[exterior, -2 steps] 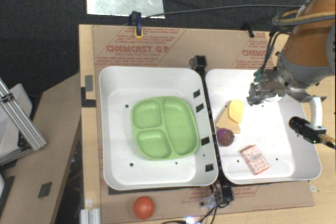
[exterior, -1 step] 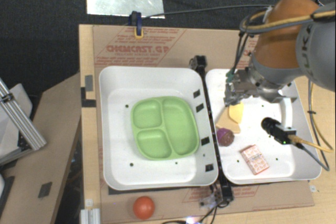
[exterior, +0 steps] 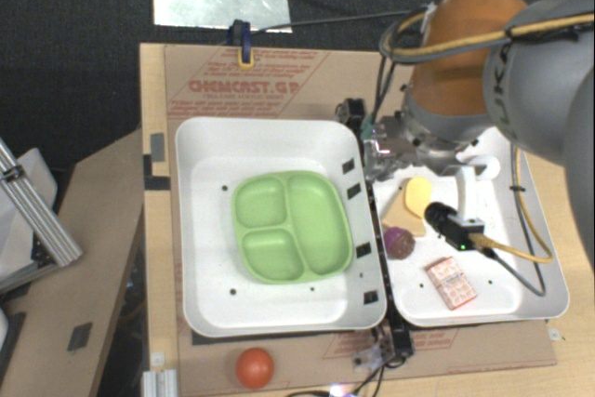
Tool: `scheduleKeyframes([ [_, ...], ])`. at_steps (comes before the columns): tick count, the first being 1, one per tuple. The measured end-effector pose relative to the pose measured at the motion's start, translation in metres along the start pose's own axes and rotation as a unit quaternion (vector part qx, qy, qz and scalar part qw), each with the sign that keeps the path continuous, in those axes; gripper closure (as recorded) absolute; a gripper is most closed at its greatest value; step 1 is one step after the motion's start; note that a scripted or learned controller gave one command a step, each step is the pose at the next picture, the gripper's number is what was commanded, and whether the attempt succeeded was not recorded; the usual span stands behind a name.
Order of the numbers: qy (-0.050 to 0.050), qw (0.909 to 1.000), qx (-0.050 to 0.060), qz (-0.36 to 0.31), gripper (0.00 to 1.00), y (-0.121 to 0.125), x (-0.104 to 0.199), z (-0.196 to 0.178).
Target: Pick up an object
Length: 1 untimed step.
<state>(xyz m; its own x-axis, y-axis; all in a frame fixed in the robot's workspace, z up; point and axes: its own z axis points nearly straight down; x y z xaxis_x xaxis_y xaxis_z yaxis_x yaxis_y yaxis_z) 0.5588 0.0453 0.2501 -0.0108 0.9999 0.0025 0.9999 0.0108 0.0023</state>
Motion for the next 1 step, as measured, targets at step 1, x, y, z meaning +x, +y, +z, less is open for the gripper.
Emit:
scheduleKeyframes([
  [1,0.0,1.0,0.001,0.001,1.0,0.0037,0.0498,0.0176],
])
